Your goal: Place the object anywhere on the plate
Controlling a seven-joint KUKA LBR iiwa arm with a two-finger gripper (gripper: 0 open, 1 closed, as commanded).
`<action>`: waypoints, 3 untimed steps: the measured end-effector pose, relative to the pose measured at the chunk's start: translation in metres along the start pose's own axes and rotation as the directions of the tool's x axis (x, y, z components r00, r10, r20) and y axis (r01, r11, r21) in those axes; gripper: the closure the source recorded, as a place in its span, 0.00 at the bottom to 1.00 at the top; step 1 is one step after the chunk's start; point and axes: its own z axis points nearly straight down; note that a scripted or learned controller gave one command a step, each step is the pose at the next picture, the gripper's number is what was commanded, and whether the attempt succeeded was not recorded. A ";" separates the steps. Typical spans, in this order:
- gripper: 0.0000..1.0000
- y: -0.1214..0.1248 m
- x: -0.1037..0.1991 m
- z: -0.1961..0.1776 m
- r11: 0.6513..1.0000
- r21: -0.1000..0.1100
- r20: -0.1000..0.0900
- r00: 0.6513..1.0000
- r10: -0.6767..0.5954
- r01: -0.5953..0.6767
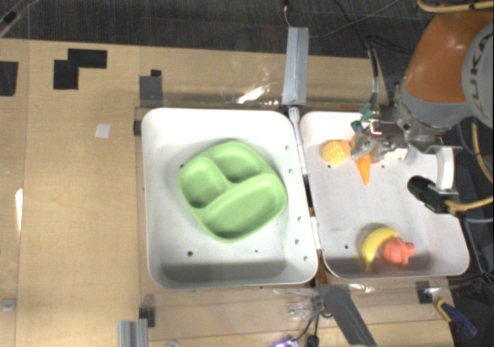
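Bench timber runs along the near edge, and on it sit two shallow white bins side by side. In the right bin [340,237], nearest the camera, a yellow banana [376,244] lies touching a pink toy [397,251] — both close to the bin's near wall. Farther back in that bin, an orange carrot [363,168] points its tip toward the camera, with a bumpy orange fruit [334,152] just beside it on the left. The gripper [369,139] hangs right over the carrot's top end; whether it is spread or pinching the carrot cannot be told from here. The left bin [166,261] holds a green divided plate [231,190], tilted askew — well apart from the carrot.
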 end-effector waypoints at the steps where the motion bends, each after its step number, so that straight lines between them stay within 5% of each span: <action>1: 1.00 -0.006 0.072 0.058 0.999 0.003 -0.001 0.999 0.046 -0.046; 2: 1.00 -0.037 0.153 0.057 1.000 0.004 -0.002 1.000 0.006 -0.006; 3: 0.00 -0.036 0.153 0.057 1.000 0.003 -0.002 1.000 0.006 -0.006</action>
